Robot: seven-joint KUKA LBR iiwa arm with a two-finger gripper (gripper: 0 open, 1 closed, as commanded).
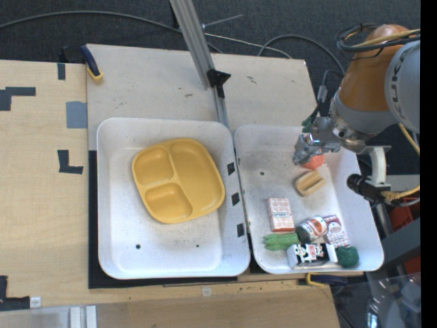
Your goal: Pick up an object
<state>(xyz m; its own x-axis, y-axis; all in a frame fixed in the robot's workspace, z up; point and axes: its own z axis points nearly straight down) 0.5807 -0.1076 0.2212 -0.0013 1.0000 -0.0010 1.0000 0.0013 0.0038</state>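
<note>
My gripper (308,150) hangs over the far right part of the right bin (254,183), directly above a small orange-red object (315,161) that peeks out beneath it. A tan bread-like piece (308,182) lies just in front of it. Nearer the front lie a small pink and white box (280,214), a green object (280,240), a can (313,228), a black and white carton (311,253) and a dark green ball (348,255). Whether the fingers touch the orange-red object is hidden.
The left bin (113,183) holds a yellow divided plate (178,180). A slanted metal pole (198,36) rises behind the bins, with its clamp at their shared wall. Cables run across the dark floor behind the bench.
</note>
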